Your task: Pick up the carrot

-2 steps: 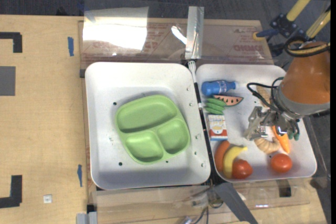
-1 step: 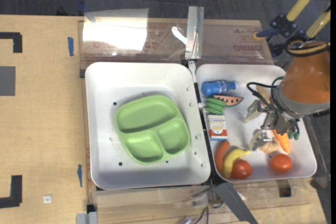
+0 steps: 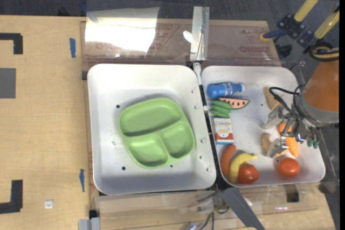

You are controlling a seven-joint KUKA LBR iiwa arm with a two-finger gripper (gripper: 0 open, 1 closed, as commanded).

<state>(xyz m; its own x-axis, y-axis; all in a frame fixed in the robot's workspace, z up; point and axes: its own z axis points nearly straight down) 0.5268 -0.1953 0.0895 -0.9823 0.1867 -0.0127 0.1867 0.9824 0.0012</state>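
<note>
The gripper (image 3: 284, 134) is lowered into the right bin (image 3: 253, 75), and the carrot (image 3: 291, 145) is seen directly at its tip, a small orange piece against the metal; whether it is clasped cannot be told. A tomato (image 3: 288, 167) lies just below the gripper, a banana (image 3: 240, 163) further left
</note>
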